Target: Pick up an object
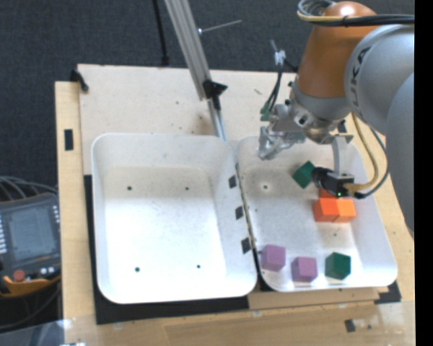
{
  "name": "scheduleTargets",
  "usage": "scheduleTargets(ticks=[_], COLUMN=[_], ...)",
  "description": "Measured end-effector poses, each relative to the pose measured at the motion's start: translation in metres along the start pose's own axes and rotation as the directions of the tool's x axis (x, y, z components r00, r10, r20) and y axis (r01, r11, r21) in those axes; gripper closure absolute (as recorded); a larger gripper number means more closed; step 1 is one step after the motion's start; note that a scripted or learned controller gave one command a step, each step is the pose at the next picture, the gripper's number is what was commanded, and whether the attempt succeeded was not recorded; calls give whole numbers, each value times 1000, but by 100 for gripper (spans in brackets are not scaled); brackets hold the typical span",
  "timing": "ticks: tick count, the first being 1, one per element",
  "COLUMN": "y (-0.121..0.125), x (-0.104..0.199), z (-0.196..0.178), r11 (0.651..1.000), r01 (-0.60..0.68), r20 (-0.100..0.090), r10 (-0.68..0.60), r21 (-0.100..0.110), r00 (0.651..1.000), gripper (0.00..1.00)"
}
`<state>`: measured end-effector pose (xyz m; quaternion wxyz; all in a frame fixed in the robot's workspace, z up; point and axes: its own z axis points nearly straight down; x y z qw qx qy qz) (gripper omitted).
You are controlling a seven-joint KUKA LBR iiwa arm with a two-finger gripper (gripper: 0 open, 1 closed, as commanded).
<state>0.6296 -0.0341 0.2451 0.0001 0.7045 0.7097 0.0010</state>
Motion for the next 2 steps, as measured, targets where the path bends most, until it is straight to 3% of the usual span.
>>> scheduleTargets(ticks=[2], y=[14], x=[100], z=[10], r11=[1000], r01=[0], r20=[1], r10=[0], r21=[0], r00=[1000], gripper=[100])
